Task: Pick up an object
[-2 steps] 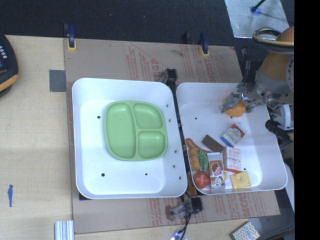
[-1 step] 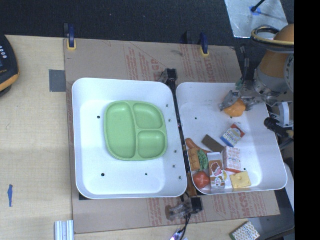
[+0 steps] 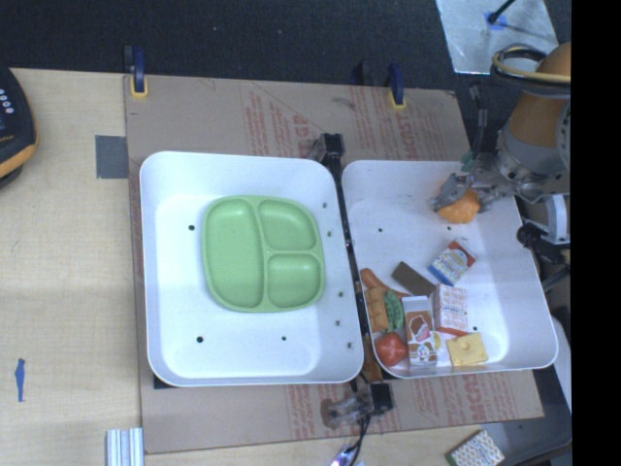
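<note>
My gripper (image 3: 456,194) hangs over the back of the right bin (image 3: 524,289), reaching in from the right edge. An orange round object (image 3: 460,209) sits right under the fingertips, touching or nearly touching them. Whether it is between the fingers is unclear. Further forward in the same bin lie a small blue-and-white packet (image 3: 452,261), a dark brown bar (image 3: 413,280), a carrot-like piece (image 3: 373,286), a green piece (image 3: 393,311), a red tomato (image 3: 390,348), two printed cartons (image 3: 435,324) and a yellow cheese block (image 3: 467,349).
The left bin (image 3: 175,289) holds a green divided plate (image 3: 263,253). Both bins rest on a cardboard sheet (image 3: 243,115) held by blue clamps (image 3: 137,69). A black-and-yellow device (image 3: 12,124) lies at the far left of the bench.
</note>
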`<state>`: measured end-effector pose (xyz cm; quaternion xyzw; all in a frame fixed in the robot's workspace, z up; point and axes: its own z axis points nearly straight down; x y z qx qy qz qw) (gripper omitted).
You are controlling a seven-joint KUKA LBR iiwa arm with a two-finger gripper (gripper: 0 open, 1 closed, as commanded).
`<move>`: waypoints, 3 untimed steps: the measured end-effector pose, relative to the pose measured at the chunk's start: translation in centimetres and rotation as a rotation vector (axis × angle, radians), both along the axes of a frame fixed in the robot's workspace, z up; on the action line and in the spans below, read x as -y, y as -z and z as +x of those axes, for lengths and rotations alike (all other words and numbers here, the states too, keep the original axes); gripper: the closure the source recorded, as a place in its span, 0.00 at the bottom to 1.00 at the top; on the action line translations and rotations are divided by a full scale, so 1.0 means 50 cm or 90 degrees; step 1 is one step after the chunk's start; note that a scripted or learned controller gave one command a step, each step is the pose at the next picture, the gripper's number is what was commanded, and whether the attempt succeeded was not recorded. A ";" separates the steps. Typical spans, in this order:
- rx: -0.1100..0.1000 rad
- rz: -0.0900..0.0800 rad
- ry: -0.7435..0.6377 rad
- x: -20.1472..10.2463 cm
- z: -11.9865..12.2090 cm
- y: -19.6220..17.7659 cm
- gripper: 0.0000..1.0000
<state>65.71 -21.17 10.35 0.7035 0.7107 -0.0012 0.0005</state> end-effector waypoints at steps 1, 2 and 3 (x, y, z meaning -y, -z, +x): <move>0.003 0.001 0.003 -0.049 0.001 -0.108 1.00; 0.004 0.001 0.001 -0.175 0.003 -0.243 1.00; -0.002 0.003 0.002 -0.241 -0.089 -0.283 1.00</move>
